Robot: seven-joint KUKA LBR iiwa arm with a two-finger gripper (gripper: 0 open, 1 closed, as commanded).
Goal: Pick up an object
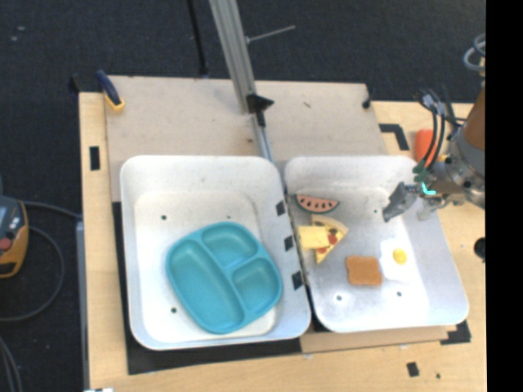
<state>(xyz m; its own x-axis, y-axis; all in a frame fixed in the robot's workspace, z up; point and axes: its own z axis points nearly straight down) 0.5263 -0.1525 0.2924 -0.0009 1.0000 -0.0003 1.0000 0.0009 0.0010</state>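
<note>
bench, two white bins (pixel 368 170) | fingers (pixel 398 204) spread state unclear, empty | fried egg (pixel 395 260) just below, apart

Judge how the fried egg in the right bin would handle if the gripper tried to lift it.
The fried egg lies flat and thin on the right bin floor, so it is probably light but awkward to pinch. It looks like smooth toy plastic, maybe slippery. Unlikely to roll.

Glossy plastic blue tray (pixel 225 278) – matt white bins (pixel 147 178), wood bench (pixel 188 121).
</note>
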